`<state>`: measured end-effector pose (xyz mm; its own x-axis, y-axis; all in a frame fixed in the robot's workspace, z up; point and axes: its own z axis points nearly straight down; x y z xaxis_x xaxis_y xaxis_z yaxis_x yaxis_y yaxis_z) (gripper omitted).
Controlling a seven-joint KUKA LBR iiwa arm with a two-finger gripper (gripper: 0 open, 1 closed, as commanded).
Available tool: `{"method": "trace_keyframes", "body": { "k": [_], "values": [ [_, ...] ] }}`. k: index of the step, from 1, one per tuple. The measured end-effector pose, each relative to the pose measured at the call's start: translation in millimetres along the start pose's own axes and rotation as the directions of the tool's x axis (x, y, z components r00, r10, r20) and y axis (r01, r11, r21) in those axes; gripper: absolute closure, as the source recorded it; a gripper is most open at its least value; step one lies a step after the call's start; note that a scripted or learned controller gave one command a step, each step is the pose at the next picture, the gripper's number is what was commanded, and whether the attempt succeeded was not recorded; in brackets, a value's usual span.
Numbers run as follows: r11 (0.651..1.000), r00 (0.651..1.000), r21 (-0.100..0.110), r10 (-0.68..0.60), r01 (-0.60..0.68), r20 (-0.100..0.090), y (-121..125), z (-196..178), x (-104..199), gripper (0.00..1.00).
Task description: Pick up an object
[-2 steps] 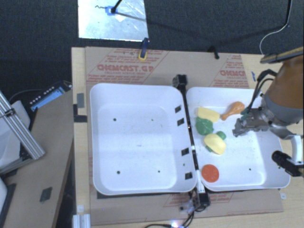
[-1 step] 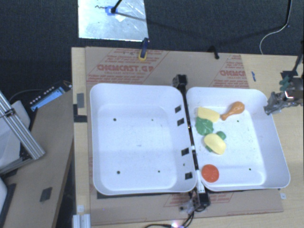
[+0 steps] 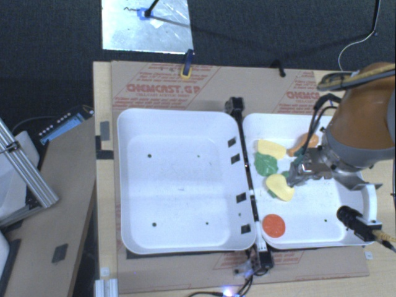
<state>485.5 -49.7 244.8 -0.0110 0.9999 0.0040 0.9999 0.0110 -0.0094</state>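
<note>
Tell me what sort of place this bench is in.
Probably a robotics lab test bench: two white bins on a cardboard sheet, toy-like pieces such as the orange disc, loose cables, and aluminium framing.

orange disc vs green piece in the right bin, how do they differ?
The orange disc is round and smooth-edged; the green piece is irregular. The orange disc lies alone near the bin's front edge; the green piece sits among yellow pieces, close to the gripper. Both lie in the right bin.

Silver sheet [image 3: 147,16] lies beyond the cardboard [image 3: 204,82].
</note>
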Motion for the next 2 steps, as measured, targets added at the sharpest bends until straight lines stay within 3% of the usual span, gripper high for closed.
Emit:
{"method": "trace_keyframes", "body": {
  "k": [1,2],
  "values": [
    [0.999,1.0,-0.032,0.008,-0.008,0.007,0,-190,-31,1.0],
    [1.0,1.0,-0.017,0.015,-0.015,0.009,41,-208,-112,1.0]
  ]
}}
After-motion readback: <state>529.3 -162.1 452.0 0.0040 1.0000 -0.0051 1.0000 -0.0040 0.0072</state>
